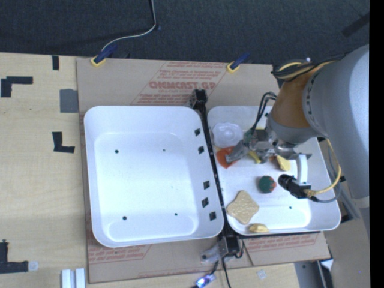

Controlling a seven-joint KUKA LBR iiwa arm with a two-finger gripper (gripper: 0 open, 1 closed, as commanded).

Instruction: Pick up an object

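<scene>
My gripper (241, 150) is low in the right bin (318, 218), near its left wall. Its tip is right beside a small orange-red object (222, 157) and just below a clear plastic cup (225, 133). A yellow piece (282, 163) lies close under the wrist. Further toward the front lie a green ball with a red patch (267, 184), a tan waffle-textured piece (243, 207) and a small yellow bit (258, 227). Nothing visibly hangs from the gripper.
The left bin (144, 176) sits beside the right one, split from it by a black divider with clips (206, 161). The grey arm with its orange band (294, 104) covers the right bin's far right corner. Cables (306, 188) loop over its right side.
</scene>
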